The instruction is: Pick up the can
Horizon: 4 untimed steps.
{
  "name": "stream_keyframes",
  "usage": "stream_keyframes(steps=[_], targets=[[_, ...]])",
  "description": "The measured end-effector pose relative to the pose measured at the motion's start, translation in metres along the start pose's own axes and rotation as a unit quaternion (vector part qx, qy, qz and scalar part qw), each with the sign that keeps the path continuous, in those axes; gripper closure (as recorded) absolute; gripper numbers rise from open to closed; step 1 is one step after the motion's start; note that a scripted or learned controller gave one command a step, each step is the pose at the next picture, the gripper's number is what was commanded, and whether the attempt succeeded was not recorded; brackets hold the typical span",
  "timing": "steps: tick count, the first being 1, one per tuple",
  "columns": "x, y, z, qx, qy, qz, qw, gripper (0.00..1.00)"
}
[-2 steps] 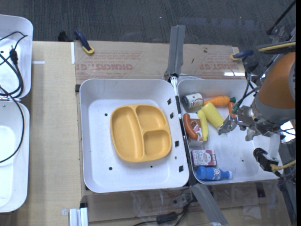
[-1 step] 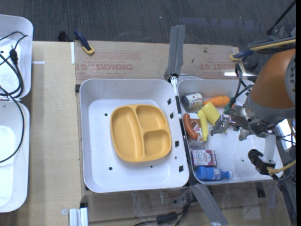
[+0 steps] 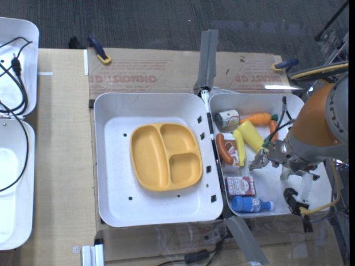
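Gripper (image 3: pixel 262 160) hangs open, holding nothing; beyond it lies the can (image 3: pixel 227 118) on its side, likely light, stiff, slippery; grasp across its middle.

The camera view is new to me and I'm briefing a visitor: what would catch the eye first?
The yellow divided plate lying alone in the left bin stands out most. Next, the right bin crowds together a can, carrot, sausage and blue bottle, with the gripper low among them.
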<state>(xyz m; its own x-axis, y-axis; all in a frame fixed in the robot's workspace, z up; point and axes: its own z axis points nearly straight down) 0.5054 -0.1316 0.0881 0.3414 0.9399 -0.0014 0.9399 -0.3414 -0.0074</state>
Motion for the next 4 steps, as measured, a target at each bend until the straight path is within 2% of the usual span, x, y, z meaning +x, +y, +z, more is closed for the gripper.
stream_keyframes(steps=[1,2,3,4], targets=[[-0.012,-0.026,0.0,-0.002,0.0,-0.036,0.9994,0.0],[0.003,0.044,-0.011,-0.001,-0.001,-0.004,1.0,0.0],[-0.011,-0.009,0.0,0.0,0.0,-0.025,0.9997,0.0],[0.044,0.094,-0.001,-0.001,-0.001,-0.028,0.9996,0.0]])
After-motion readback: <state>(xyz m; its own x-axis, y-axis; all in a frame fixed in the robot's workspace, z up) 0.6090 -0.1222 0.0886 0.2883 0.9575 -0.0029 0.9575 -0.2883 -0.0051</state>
